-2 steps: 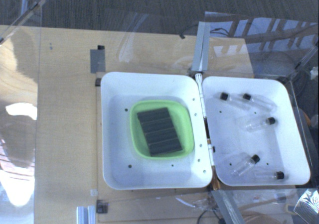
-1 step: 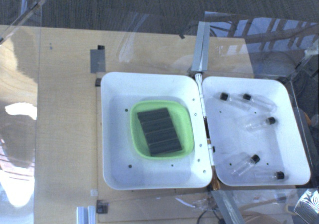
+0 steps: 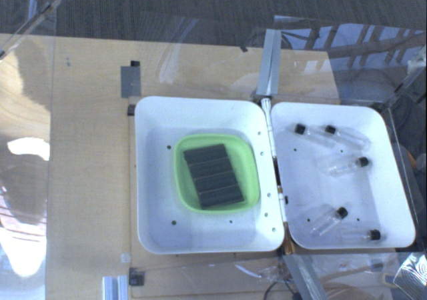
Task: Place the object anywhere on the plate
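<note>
gripper state: can't tell, nor how the block [image 3: 213, 176] sits relative to it. block lies flat in the middle of the green plate [image 3: 181, 182], left bin [image 3: 153, 225]. place step looks done to me. next move: just stay clear. capped tubes [image 3: 347, 137] lie scattered in right bin [image 3: 303, 189].

A shallow white left bin [image 3: 153, 225] holds a square lime-green plastic plate [image 3: 248, 173], and a dark grey ribbed rectangular block [image 3: 213, 176] lies on it, tilted slightly. Just beside it, the shallow white right bin [image 3: 393, 159] holds what look like five clear plastic tubes with black caps [image 3: 333, 167], scattered apart. Both bins sit on a pale wooden bench [image 3: 80, 192].
</note>
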